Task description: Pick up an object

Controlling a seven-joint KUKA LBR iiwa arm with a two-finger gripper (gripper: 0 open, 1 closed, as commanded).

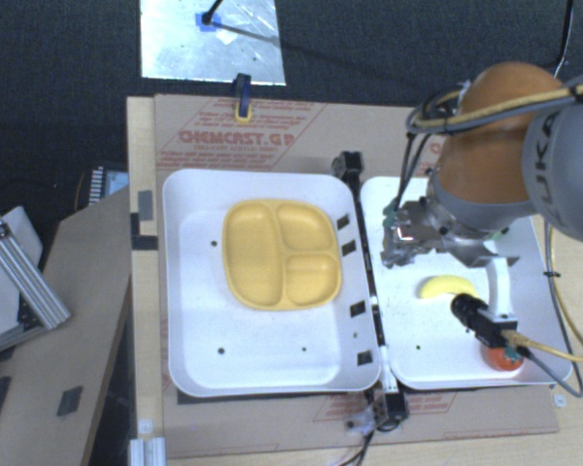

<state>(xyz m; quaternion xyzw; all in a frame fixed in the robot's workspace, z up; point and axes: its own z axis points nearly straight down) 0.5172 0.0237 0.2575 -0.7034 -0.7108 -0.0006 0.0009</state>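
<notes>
On my feed the desk carries 2 white bins. The yellow divided tray fills the left bin. In the right bin, the banana lies loose just below the pincer. I cannot tell the pincer's state. I judge nothing picked yet; the whole grasp remains.

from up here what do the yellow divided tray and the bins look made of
Yellow divided tray: likely molded plastic, smooth with a soft sheen, rounded compartment ridges. White bins: probably thin formed plastic, matte, with rounded corners and raised rims. Neither can be confirmed by look alone.
</notes>
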